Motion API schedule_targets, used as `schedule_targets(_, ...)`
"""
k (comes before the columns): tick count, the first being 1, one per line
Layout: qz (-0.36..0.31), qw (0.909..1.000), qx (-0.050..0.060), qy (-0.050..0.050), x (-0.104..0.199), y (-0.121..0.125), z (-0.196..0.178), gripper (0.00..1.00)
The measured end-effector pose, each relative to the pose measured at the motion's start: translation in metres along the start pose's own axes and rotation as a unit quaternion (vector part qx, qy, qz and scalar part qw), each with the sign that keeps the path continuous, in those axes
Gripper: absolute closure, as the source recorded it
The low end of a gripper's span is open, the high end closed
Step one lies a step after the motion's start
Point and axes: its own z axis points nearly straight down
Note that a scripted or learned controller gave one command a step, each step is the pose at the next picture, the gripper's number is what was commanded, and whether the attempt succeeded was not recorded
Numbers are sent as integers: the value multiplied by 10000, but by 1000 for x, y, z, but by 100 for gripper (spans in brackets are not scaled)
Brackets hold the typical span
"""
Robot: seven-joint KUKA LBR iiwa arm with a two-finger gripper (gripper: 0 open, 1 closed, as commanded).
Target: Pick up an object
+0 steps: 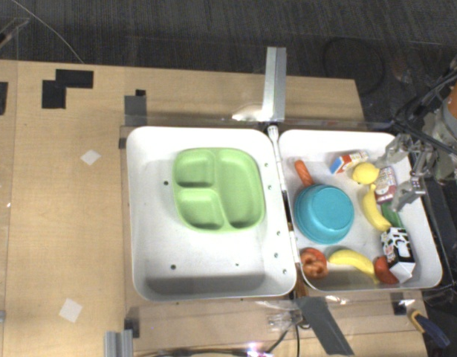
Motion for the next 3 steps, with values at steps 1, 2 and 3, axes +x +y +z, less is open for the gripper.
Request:
schedule_targets(1, -1074, 9942, 4, -17, -18, 1, 155, 0)
schedule_targets(2, -1299, 9915, 37, -43, 10, 38, 161, 0)
schedule_targets(3, -1273, 9919, 9, -26, -79, -13, 155, 0)
